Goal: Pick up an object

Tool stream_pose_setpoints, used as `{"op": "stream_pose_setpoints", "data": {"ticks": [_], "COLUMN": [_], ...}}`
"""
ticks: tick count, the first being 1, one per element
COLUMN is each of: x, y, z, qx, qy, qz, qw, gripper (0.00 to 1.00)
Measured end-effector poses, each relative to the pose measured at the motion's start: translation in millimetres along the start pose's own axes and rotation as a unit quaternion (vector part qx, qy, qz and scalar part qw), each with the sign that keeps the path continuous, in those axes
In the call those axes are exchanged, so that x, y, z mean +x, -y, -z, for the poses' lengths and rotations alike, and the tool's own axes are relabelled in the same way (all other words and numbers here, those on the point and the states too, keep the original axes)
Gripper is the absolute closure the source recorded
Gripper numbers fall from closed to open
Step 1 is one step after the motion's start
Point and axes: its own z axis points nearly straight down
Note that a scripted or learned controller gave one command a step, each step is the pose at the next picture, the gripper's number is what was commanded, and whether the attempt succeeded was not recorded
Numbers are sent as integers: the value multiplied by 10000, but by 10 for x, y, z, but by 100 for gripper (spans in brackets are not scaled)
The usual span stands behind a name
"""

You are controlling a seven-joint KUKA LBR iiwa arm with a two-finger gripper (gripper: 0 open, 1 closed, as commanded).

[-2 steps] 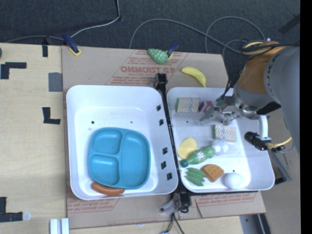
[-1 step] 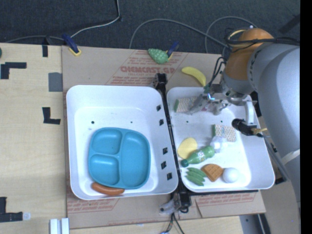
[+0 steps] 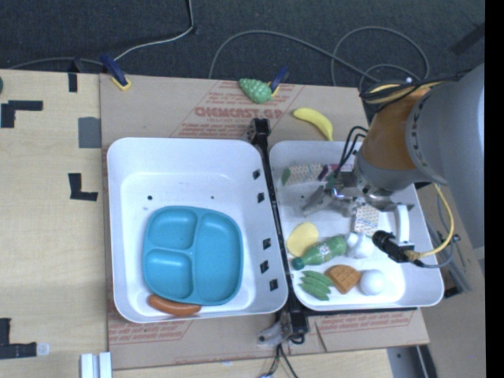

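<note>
Camera view shows the gripper (image 3: 329, 189) low inside the right bin (image 3: 421, 294), fingers spread apart with nothing between them, above the yellow lemon (image 3: 302, 237) and green bottle (image 3: 323, 251) lying just beside each other.

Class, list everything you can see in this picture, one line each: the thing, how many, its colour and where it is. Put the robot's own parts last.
Bin: 2, white, side by side on the bench.
Divided plate: 1, blue, left bin.
Sausage: 1, orange, left bin, at the plate's front edge.
Bottle: 1, green, right bin.
Lemon: 1, yellow, right bin.
Pea pods: 1, green, right bin front.
Biscuit: 1, brown, right bin front.
Egg: 1, white, right bin front.
Banana: 1, yellow, behind right bin.
Arm: 1, grey and orange, over right bin.
Gripper: 1, dark, inside right bin.
</note>
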Motion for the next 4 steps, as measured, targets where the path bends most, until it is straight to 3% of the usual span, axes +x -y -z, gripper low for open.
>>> {"op": "stream_pose_setpoints", "data": {"ticks": [1,2,3,4], "x": [258,188,280,262], "y": [-652,-765,-763,-755], "z": [-10,-17,-19,77], "qx": [-7,65,48,67], "qy": [-2,-26,11,29], "qz": [11,10,-4,4], "qw": [10000,10000,10000,10000], "gripper": [0,0,0,100]}}
